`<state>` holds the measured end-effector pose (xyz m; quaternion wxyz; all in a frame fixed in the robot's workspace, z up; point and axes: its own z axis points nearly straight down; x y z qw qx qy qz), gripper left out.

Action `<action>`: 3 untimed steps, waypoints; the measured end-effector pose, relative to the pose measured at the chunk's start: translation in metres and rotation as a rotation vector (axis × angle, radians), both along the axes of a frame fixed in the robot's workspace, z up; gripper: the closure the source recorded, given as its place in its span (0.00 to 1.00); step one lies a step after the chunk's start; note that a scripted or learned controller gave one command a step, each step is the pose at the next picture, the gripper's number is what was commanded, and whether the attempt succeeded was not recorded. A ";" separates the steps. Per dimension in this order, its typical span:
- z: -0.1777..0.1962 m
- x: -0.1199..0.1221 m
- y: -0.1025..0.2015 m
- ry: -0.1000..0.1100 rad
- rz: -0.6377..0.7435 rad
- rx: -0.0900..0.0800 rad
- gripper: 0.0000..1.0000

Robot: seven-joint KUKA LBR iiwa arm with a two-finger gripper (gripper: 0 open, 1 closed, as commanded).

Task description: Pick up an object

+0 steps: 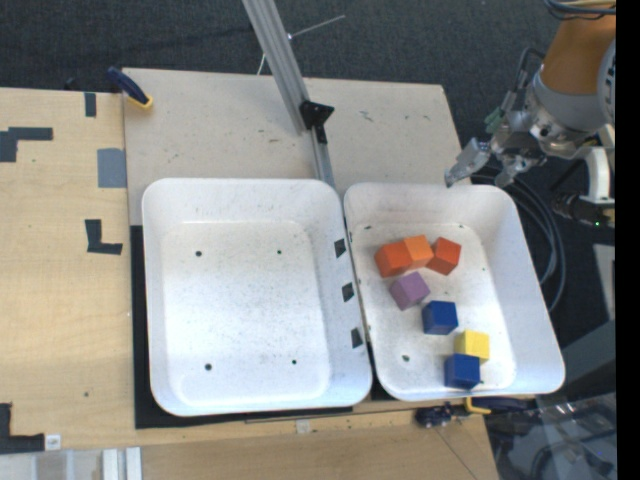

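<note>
The hand point(487, 164) hangs released, fingers spread and holding nothing, over the right bin's point(527, 258) far rim.

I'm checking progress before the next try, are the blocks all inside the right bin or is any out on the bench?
All in: the blocks lie inside the right bin.

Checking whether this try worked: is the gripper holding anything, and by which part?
Nothing is held. The gripper is open above the right bin's far rim, away from the blocks.

robotics lab | taped plywood bench point(60, 268) | white bins point(240, 193) | dark carpet point(120, 18)
</note>
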<state>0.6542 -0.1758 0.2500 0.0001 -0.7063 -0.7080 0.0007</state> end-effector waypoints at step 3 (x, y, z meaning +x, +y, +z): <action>-0.102 -0.001 0.004 0.005 -0.002 0.000 0.00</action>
